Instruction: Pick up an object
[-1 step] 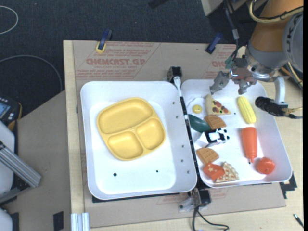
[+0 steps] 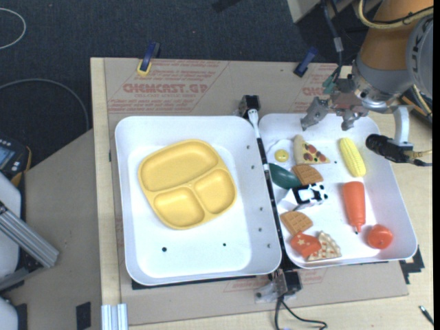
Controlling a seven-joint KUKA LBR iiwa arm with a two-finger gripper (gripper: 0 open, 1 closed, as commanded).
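Gripper hangs over the right bin's far edge, fingers apart, holding nothing; corn and carrot lie below.

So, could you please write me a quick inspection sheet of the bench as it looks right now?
Surface: cardboard-covered bench bearing two white bins side by side.
Job's things: right bin holds toy food: corn cob, carrot, tomato, pizza slices, crackers, a green piece, a black-and-white toy.
Clutter: left bin holds a yellow divided plate.
Grippers: claw open, hanging over the right bin's far edge, holding nothing.
Cables: a cable leaves the near edge; yellow cables loop by the arm.
Surroundings: dark carpet, blue clamps on the far edge.
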